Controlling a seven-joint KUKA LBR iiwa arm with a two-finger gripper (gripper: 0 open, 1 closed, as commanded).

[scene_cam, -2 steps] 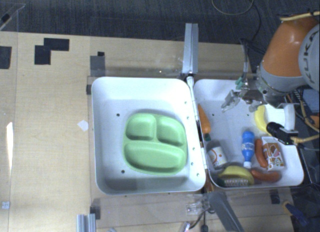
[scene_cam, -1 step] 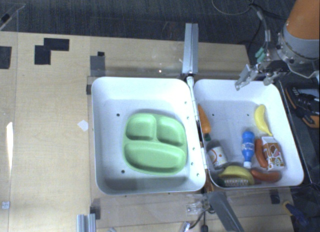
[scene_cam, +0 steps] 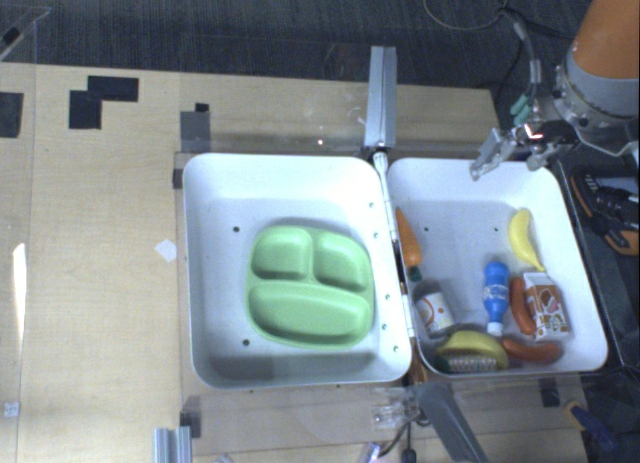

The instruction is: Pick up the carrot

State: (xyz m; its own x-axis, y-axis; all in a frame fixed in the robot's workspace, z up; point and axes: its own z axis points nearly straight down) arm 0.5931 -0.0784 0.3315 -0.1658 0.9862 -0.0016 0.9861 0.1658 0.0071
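Left white bin (scene_cam: pixel 200 281): one green three-compartment plastic tray (scene_cam: pixel 310 286), lying flat at centre. Right white bin (scene_cam: pixel 450 186): yellow banana (scene_cam: pixel 522 238); blue-capped small bottle (scene_cam: pixel 495 296); red-and-white carton (scene_cam: pixel 545 311); brown sausage (scene_cam: pixel 530 351); small dark-topped jar (scene_cam: pixel 433 311); yellow-green oblong fruit (scene_cam: pixel 470 344). Two-finger metal gripper (scene_cam: pixel 505 151): upper right of frame, above the right bin's far rim, fingers appearing spread with nothing between them. Slim orange carrot (scene_cam: pixel 407 241): against the right bin's left wall, lengthwise, lower left of the gripper and well apart, jar just below its near end.
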